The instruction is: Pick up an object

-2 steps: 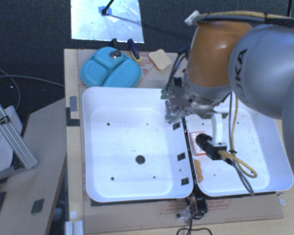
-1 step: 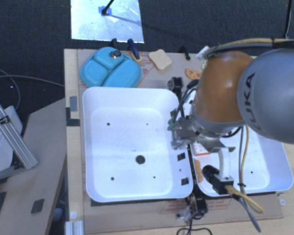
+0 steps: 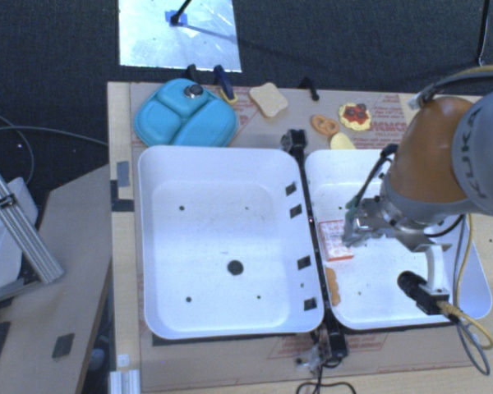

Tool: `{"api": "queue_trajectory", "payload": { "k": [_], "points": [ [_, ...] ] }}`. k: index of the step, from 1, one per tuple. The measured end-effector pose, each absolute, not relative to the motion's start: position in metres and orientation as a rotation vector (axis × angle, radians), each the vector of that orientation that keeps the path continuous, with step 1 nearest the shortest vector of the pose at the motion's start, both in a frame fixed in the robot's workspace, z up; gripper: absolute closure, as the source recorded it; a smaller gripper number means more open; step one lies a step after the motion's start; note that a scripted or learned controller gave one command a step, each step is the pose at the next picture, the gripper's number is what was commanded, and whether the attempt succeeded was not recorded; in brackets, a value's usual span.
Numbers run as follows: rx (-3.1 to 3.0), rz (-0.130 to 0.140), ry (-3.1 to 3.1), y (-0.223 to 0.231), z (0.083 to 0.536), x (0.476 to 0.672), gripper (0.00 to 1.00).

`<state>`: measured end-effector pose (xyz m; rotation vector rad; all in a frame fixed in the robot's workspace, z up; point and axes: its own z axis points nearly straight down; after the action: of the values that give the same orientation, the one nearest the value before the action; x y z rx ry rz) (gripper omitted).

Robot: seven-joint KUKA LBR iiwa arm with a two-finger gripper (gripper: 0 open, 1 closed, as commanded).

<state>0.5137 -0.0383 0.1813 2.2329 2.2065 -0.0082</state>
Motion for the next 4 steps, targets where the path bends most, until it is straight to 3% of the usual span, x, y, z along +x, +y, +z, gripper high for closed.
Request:
{"api": "queue_trajectory", "payload": {
  "k": [1,2,3,4],
  "points": [
    [2.212,0.005,2.231,0.022,0.184,0.52,1.0],
    [2.215,0.014,2.212,-0.027,0.335,0.487,1.0],
    [2.212,-0.001,2.235,0.057,0.253,0.504,1.0],
    [2.21,0.019,2.22,0.045,0.369,0.492,1.0]
  ]
}}
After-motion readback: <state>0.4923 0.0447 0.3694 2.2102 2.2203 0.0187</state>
